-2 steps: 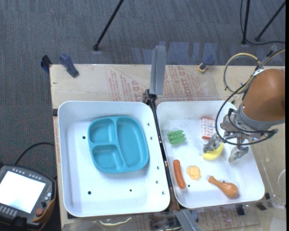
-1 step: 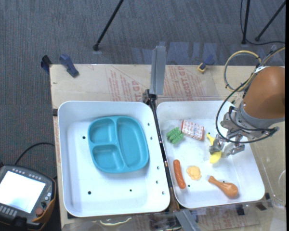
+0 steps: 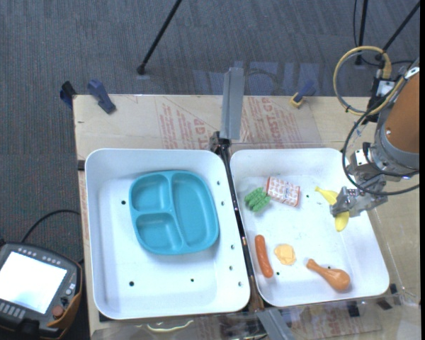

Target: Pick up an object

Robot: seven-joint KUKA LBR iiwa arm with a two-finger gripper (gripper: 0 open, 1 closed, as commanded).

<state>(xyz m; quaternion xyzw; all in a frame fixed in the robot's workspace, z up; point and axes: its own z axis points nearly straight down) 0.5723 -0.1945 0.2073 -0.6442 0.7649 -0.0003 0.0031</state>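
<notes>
Gripper (image 3: 354, 202) first: it hangs low over the right edge of the right bin (image 3: 308, 163), right at the yellow banana (image 3: 338, 210), whose two ends stick out on either side of it. Whether it has closed on the banana or merely overlaps it cannot be told, as its tips blur into the fruit. Above it the grey arm (image 3: 391, 151) comes in from the right, its orange band (image 3: 411, 115) at the picture's edge, with cables looping over it.

Nearest the camera in the right bin lie a tan drumstick (image 3: 329, 275), a pale orange round piece (image 3: 285, 254) and an orange-red sausage (image 3: 264, 256) lying lengthwise. Beyond them sit a green leafy item (image 3: 257, 199) and, just beside it, a small red and white packet (image 3: 282, 190). These are all apart from the gripper.

At the near left corner rests a handheld pendant (image 3: 32, 286) with a lit screen. The left bin (image 3: 103, 225) holds a blue divided plate (image 3: 174, 212). Both bins stand on a cardboard-covered bench (image 3: 170, 122), with a blue clamp (image 3: 99, 95) at its far left edge and a grey upright post (image 3: 232, 105) between the bins. Farther back is dark grey carpet (image 3: 57, 27).
</notes>
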